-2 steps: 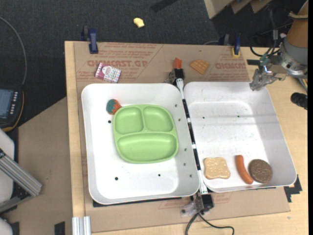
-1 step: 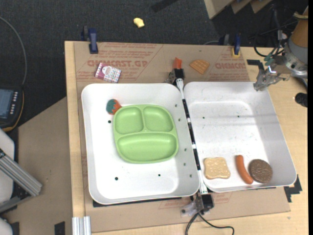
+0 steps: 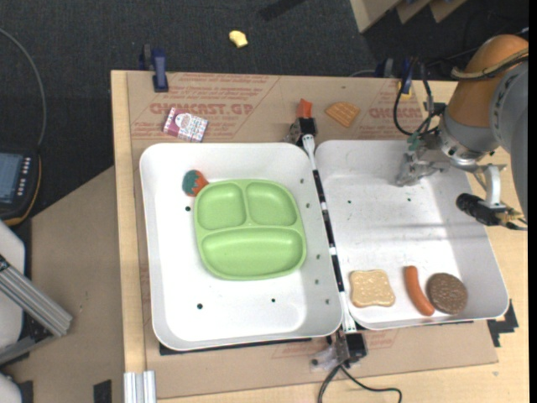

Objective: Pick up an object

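Since the task names no particular object, I take the toast slice [image 3: 371,289], the sausage [image 3: 418,290] and the brown patty [image 3: 446,293] as candidates; they lie in a row along the near edge of the right bin [image 3: 394,217]. The toast lies a little apart from the sausage, while the sausage and patty are just beside each other. The gripper [image 3: 414,171] hovers over the far part of that bin, well apart from all three, and I cannot tell how it is set. To do this well, I would bring it toward the near edge and go for the toast, which has the most room around it. In the left bin [image 3: 168,225] a green divided plate [image 3: 249,229] sits with a small red-and-green item [image 3: 194,181] at its far left corner.
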